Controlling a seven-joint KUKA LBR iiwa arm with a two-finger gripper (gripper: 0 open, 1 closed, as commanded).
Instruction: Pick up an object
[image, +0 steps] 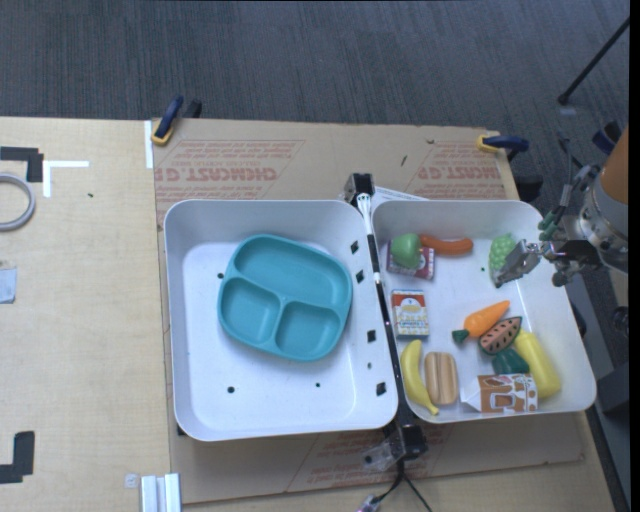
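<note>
The right bin (470, 215) holds several toy foods. At its back lie a green round fruit (405, 248), a red sausage (447, 244) and a light green bunch (501, 252). A small carton (410, 312) lies near the bin's left wall. An orange carrot (487, 318) and a watermelon slice (500, 333) lie mid-bin. Along the front are a banana (413, 375), a hot dog (441, 378), an orange-and-white box (503, 393) and a yellow piece (537, 362). My gripper (522, 263) hangs low at the right side, just right of the green bunch and above the carrot. Nothing visibly sits in it.
The left bin (190, 300) holds a teal divided plate (285, 310). A black hinge strip (374, 290) separates the bins. Both stand on a cardboard sheet (250, 165) held by clamps (168, 120). The arm's wrist (600, 215) sits over the right bin's right wall.
</note>
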